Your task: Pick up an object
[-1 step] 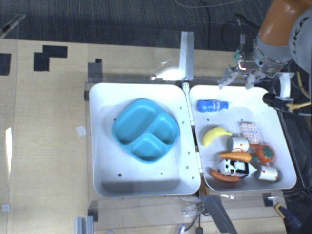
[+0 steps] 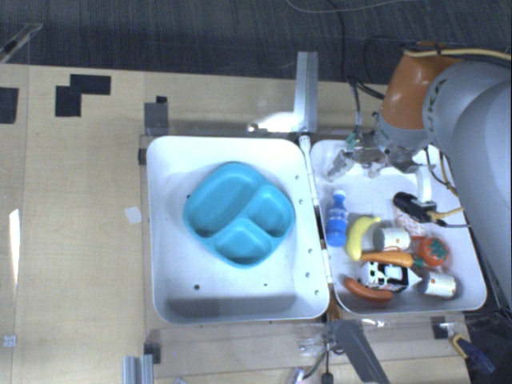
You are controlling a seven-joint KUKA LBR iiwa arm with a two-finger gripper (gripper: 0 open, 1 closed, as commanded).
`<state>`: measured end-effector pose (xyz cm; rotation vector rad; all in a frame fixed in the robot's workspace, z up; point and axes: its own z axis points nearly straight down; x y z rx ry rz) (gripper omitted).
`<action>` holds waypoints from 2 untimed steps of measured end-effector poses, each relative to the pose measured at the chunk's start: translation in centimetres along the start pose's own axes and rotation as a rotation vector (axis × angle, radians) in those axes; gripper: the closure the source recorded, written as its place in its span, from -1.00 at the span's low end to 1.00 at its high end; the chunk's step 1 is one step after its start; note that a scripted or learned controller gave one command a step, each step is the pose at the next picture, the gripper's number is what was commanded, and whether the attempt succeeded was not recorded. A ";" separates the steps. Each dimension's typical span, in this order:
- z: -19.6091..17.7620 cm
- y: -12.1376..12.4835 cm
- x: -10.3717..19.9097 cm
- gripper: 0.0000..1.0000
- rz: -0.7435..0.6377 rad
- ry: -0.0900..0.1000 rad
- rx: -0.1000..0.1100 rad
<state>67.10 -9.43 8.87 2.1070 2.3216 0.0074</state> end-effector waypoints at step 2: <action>-0.2 -9.4 -4.0 -1.00 0.098 -0.001 -0.001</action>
